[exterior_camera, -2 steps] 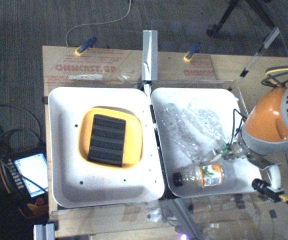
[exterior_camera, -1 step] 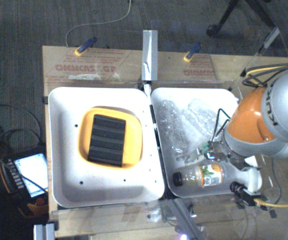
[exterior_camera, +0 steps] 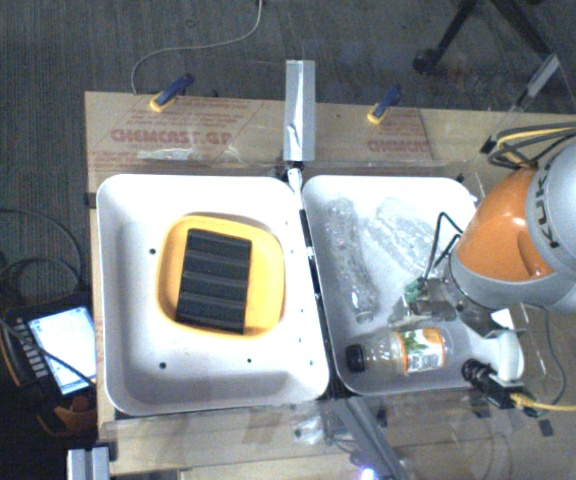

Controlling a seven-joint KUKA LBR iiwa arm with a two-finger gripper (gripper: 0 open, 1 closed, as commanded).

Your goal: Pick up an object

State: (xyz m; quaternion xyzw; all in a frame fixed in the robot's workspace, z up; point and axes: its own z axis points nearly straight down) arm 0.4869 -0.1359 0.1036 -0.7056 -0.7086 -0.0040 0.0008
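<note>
In the right bin [exterior_camera: 458,193], a small bottle [exterior_camera: 403,352] with a dark cap and an orange-and-green label lies on its side near the front wall. A clear plastic bottle [exterior_camera: 350,258] lies lengthwise by the bin's left wall, with crumpled clear plastic [exterior_camera: 403,228] beside it. My gripper [exterior_camera: 420,300] reaches in from the right, low over the bin, just above the labelled bottle and right of the clear one. In the left bin [exterior_camera: 118,268] rests a yellow tray-like object with a black ridged block [exterior_camera: 214,279] on top.
The arm's orange band and grey wrist [exterior_camera: 513,253] cover the right bin's right side. Cables [exterior_camera: 513,398] hang at the front right corner. A metal post [exterior_camera: 298,108] stands behind the divider between the bins. Two clamps [exterior_camera: 171,92] hold the back board.
</note>
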